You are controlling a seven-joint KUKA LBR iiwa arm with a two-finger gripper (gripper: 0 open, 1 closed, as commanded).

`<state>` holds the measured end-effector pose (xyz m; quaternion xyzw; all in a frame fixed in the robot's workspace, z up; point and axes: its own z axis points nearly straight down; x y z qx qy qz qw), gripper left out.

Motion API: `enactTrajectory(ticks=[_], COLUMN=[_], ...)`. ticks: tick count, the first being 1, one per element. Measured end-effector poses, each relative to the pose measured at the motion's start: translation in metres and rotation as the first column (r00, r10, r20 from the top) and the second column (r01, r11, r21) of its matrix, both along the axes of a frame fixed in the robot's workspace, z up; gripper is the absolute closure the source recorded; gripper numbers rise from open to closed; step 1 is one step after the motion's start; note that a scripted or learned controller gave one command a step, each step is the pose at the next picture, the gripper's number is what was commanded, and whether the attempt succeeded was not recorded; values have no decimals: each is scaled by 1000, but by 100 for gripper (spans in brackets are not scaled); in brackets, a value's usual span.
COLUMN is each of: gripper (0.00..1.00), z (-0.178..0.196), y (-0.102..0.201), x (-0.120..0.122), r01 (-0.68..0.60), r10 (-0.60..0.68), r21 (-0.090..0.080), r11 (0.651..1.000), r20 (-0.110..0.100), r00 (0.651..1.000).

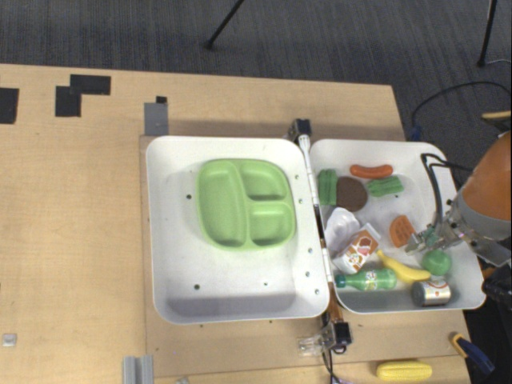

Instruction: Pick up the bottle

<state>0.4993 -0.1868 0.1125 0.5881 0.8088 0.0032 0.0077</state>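
I reach in from the right with my one arm, its orange band (492, 174) showing at the right edge of the view, just above my wrist. My wrist hangs over the right-hand bin (400, 149), close to that bin's right wall and a little nearer its front edge than its back. My gripper (430, 240) points down and inward toward the bin floor, its thin metal fingers (419, 243) low in the bin's front right part.
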Motion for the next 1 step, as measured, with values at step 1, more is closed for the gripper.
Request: enactTrajectory(ticks=[1], gripper=[100], z=[79], y=[-20], x=[-12], r01=[190], r10=[-190], r21=[3], r11=[982], r20=[-12], r00=[982])
